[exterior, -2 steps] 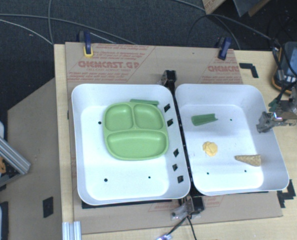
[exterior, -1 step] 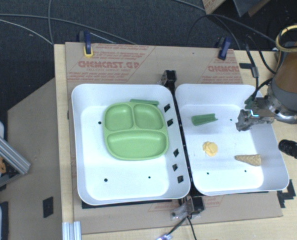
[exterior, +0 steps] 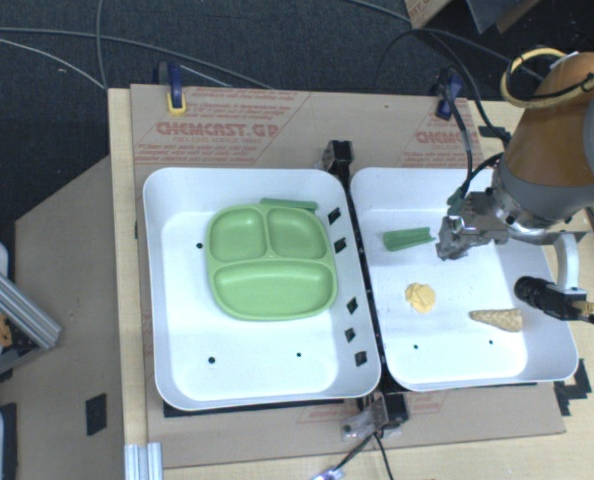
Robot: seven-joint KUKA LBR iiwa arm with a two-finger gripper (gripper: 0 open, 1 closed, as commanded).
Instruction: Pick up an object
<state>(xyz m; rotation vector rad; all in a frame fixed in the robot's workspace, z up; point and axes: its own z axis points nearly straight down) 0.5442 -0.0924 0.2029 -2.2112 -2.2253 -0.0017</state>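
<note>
Arm's orange band (exterior: 562, 118) sits highest toward the lens; gripper (exterior: 457, 238) low in right bin (exterior: 537, 368), grip state unclear.
Green block (exterior: 408, 238) just left of gripper, yellow lump (exterior: 420, 296) near below, tan wedge (exterior: 498, 318) farther right. Risk: descending off-centre nudges the block away, closing on nothing.

Fixed overhead camera — slanted, facing both bins (exterior: 167, 268)

1. Arm (exterior: 557, 138) cut off by the right edge above the orange band.
2. Hand (exterior: 455, 236) too small and dark to read.
3. Green strip (exterior: 289, 205) partly hidden behind the green plate (exterior: 270, 263).
</note>
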